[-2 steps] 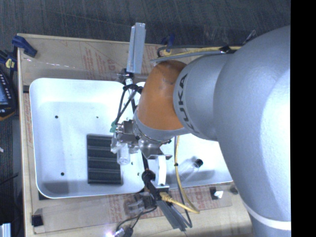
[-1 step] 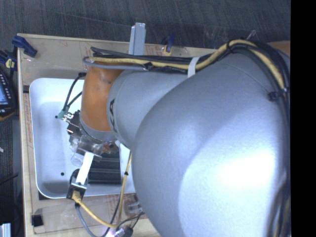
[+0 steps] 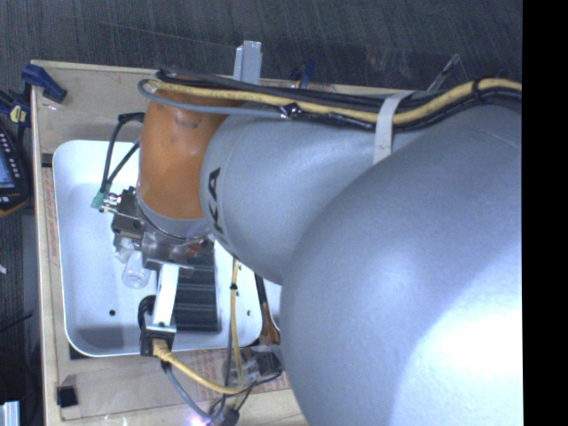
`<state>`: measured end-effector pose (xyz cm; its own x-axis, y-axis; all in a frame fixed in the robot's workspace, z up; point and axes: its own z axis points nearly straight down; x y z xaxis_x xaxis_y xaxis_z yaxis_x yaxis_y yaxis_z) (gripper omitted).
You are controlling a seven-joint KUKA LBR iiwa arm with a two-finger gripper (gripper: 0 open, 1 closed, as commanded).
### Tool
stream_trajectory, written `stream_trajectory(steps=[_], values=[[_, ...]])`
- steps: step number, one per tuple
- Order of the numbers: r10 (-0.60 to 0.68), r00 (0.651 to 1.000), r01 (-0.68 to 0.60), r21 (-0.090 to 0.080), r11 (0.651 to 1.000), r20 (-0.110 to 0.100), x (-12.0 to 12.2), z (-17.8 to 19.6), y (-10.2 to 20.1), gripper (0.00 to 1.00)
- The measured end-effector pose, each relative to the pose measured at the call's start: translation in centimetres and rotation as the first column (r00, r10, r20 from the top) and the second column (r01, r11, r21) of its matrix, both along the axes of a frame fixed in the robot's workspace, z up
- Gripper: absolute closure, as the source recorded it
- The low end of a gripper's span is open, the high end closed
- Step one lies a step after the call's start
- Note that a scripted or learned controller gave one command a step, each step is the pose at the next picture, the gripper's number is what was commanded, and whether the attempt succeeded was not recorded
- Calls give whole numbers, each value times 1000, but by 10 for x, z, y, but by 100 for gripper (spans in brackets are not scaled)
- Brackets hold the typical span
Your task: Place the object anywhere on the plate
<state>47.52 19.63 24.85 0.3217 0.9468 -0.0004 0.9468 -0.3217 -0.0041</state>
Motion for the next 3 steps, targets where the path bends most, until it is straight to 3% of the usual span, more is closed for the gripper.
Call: stream_trajectory(steps=[1, 2, 3], values=[[55, 998, -55, 1, 998, 2, 1, 44, -22, 100], [-414, 910, 414, -7, 910, -5, -1, 0, 23, 100], [-308, 951, 308, -1, 951, 0, 0, 43, 22, 100]])
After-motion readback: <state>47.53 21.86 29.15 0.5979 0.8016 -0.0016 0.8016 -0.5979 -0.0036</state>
